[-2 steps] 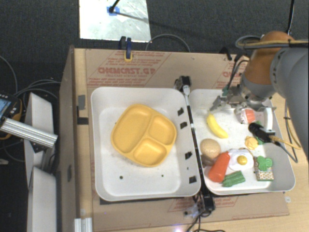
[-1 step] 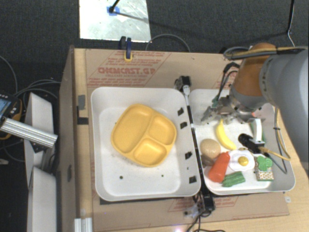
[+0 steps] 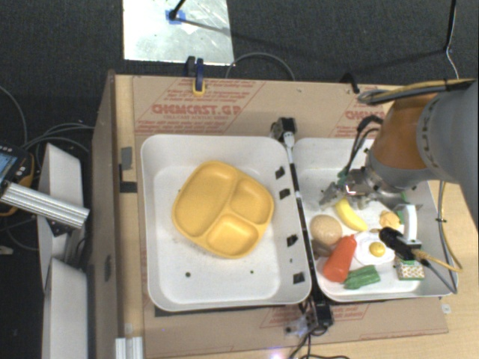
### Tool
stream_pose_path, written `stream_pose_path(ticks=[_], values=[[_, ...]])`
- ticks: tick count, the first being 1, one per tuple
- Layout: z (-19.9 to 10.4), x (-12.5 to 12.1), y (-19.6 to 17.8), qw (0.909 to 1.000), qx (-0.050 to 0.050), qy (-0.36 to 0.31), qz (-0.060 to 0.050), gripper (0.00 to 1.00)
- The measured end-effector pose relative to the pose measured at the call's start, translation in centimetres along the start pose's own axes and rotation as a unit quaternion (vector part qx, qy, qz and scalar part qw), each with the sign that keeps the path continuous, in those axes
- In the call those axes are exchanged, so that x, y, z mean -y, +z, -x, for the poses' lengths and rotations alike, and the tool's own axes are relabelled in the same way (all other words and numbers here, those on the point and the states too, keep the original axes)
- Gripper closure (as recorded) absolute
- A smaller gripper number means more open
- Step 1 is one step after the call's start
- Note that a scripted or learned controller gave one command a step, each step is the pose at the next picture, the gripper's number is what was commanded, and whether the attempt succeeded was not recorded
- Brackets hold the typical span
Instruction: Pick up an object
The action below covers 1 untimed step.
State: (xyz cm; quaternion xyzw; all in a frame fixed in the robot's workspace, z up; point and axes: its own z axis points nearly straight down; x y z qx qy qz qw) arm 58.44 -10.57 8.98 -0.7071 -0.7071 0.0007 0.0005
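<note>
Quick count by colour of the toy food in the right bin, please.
Yellow: 2, banana and small yellow piece
Red: 1, red piece
Green: 1, green piece
Tan: 1, round tan piece
White: 1, fried egg
Total: 6

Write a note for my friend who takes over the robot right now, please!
Gripper: over the right bin, beside the banana; I see nothing held.
Things: banana, beige ball, red toy, fried egg and green toy lie together in the right bin; a yellow plate lies in the left bin.
Done: nothing lifted yet.
Left: grab one toy and lift it.
</note>
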Motion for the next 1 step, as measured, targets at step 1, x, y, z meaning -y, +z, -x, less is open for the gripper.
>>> stream_pose_path(ticks=[1], values=[[-0.07, -0.29, -1.12, 1.0, 0.0, -0.001, 0.003, 1.0]])
